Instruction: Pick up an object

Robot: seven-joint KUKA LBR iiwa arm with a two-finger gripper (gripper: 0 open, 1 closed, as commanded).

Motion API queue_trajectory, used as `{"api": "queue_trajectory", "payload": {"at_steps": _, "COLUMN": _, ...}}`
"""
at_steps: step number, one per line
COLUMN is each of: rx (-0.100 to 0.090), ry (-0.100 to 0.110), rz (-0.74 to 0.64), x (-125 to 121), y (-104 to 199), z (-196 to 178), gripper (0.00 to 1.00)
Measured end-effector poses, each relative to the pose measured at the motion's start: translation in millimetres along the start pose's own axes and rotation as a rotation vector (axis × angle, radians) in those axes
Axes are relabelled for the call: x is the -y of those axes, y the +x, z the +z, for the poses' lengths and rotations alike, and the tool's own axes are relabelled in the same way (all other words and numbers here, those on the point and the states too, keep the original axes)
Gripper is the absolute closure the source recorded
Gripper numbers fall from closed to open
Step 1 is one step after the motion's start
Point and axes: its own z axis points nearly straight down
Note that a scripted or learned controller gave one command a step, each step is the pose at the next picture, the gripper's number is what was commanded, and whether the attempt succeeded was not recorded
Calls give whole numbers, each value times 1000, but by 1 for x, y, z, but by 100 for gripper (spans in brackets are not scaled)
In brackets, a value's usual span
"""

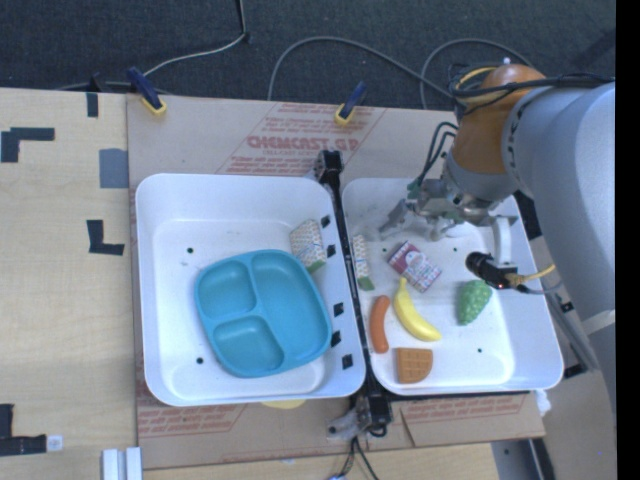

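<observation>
End effector [432,214] low over far edge of right bin [530,368], fingers splayed apart, nothing between. Approach step, no grasp yet. Nearest pick: red-white packet [414,266] just nearside, w/ banana [412,313], carrot [380,324], green piece [472,301] toward near edge. Next, prob.: shift over packet, descend, close. Arm reaching in from right edge, orange band [485,133] above wrist, pointing down.
</observation>
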Motion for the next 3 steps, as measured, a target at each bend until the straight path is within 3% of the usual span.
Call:
{"api": "queue_trajectory", "payload": {"at_steps": 1, "rx": -1, "ry": 0, "rz": 0, "x": 35, "y": 25, "z": 9, "gripper": 0}}
{"api": "queue_trajectory", "payload": {"at_steps": 2, "rx": 0, "ry": -1, "rz": 0, "x": 34, "y": 24, "z": -1, "gripper": 100}}
{"api": "queue_trajectory", "payload": {"at_steps": 3, "rx": 0, "ry": -1, "rz": 0, "x": 34, "y": 24, "z": 0, "gripper": 0}}
